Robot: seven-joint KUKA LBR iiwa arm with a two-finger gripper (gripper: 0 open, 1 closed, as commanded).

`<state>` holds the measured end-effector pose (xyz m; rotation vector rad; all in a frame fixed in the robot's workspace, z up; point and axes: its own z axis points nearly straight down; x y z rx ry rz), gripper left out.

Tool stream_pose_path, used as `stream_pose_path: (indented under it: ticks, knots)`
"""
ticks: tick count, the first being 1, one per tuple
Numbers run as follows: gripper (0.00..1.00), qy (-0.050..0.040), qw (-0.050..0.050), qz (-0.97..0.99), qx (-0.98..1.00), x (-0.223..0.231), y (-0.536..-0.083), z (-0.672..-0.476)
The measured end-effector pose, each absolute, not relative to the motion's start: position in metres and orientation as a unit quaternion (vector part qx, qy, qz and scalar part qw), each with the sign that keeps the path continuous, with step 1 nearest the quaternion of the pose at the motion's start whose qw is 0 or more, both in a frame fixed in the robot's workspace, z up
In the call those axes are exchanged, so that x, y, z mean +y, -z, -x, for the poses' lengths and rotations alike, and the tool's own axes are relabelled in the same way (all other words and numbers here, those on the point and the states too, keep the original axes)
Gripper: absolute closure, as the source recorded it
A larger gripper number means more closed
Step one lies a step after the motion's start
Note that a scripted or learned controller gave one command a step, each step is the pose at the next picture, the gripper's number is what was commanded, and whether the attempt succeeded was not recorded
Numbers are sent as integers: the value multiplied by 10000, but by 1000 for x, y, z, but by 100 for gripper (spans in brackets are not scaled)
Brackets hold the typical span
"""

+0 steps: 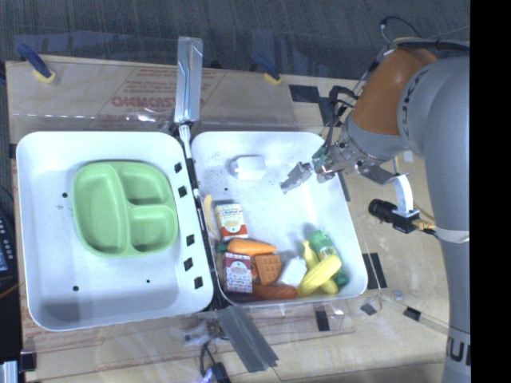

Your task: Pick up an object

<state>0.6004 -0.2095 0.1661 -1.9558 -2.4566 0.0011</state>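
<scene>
The grey arm (435, 118) reaches in from the table's right edge, its orange band (387, 94) above the wrist. The end effector (299, 175) hangs over the upper right part of the right bin (275, 142), and whether it is released or clenched cannot be told; nothing visible sits in its grip. Near the right bin's back wall lies a pale white object (247, 166). The other objects crowd the front of this bin: a small carton (231, 219), a carrot (251, 246), a red box (238, 274), a banana (319, 274) and a green bottle (323, 244). The left bin (40, 294) carries a green divided tray (124, 207).
</scene>
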Motion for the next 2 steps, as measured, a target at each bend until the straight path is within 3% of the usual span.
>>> stream_pose_path:
  ticks: [1, 2]
  knots:
    - [0, -8, 19, 5891, -8081, -210, -210, -525]
    - [0, -5, 27, 5407, -8412, -209, -202, -517]
